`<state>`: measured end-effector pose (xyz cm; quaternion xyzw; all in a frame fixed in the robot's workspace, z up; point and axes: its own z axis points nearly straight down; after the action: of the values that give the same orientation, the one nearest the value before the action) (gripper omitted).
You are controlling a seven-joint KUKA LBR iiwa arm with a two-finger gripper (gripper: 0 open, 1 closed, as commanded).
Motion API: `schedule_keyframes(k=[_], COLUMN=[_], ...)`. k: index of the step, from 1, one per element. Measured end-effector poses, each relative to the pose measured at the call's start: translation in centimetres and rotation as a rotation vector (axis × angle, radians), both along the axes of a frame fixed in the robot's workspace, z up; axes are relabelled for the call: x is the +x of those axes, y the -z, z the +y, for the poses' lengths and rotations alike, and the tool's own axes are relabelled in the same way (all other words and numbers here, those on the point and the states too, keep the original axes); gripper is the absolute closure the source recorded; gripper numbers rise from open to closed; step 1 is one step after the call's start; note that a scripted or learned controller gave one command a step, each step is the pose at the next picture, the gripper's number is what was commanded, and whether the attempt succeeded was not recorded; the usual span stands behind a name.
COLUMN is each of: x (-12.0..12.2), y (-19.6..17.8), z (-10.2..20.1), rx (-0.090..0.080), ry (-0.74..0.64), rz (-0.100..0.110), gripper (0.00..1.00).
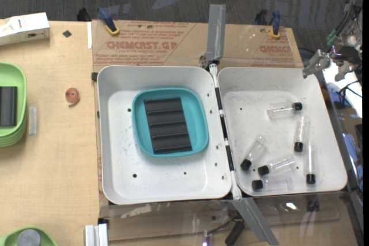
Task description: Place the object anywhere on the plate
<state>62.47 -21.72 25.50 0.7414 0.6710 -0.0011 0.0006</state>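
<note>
bench point(52, 181): light wood, seen at left; both bins are carried beside it on cardboard.
cardboard point(155, 43): brown sheet w/ red print, laid under the bins' far side; held by blue-yellow clamps point(108, 21) at far edge.
left bin point(115, 170): shallow, white, rounded corners; set touching the right bin along a centre seam.
right bin point(253, 86): shallow, white, same form.
plate point(199, 124): teal, squarish w/ rounded corners; placed approx. mid left bin, slightly toward far side.
dark block point(167, 124): black, ridged in four bars; found lying on the plate, inside its rim.
green tray point(17, 80): cut off by left edge of view; a dark item is held in it.
vials point(282, 109): six clear tubes w/ black caps, all lying flat in the right bin, none on the plate; one lies alone toward far side, the rest are scattered near the front & right wall, two almost touching at front centre.
gripper point(331, 57): metal parts w/ cables seen at right edge, beyond right bin's far corner, apart from the vials; open/closed state cannot be told.
pink disc point(71, 95): small, round, on the bench left of the left bin.
</note>
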Motion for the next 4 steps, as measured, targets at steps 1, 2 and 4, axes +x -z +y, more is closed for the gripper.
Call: schedule_keyframes(k=[1, 2, 4], x=[0.9, 3.4, 3.5], y=[-0.5, -1.3, -12.0], z=[0.0, 0.2, -0.1], rx=[0.000, 0.000, 0.001], ry=[0.042, 0.081, -0.022], rz=[0.000, 0.000, 0.000], gripper=[0.00, 0.00, 0.00])
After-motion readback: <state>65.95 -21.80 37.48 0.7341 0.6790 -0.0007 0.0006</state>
